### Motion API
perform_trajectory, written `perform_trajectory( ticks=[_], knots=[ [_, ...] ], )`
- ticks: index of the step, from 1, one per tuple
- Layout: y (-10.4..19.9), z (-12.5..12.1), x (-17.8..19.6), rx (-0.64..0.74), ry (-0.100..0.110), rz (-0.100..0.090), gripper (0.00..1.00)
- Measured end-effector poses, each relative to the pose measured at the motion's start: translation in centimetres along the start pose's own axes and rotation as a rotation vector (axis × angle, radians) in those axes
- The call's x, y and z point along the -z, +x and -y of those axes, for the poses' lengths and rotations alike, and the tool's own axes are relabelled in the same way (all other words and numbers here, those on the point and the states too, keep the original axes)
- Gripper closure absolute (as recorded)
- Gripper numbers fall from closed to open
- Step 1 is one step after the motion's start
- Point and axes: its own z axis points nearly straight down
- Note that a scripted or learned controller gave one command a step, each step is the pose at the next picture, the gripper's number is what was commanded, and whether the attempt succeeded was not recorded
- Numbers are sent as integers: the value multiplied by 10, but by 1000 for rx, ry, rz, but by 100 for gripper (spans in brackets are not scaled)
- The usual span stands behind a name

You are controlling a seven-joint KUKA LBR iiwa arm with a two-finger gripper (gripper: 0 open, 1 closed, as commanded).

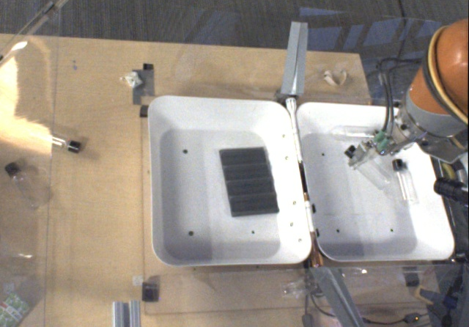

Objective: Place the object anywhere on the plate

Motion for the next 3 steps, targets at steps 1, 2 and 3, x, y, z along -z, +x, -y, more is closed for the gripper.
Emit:
perform_trajectory(
  ticks=[1,2,3],
  knots=[
    [42,-79,1,-312,4,-1,100],
    [85,-87,-40,-579,6,-1,100],
    [162,-65,-39,-750,8,-3,100]
  ],
)
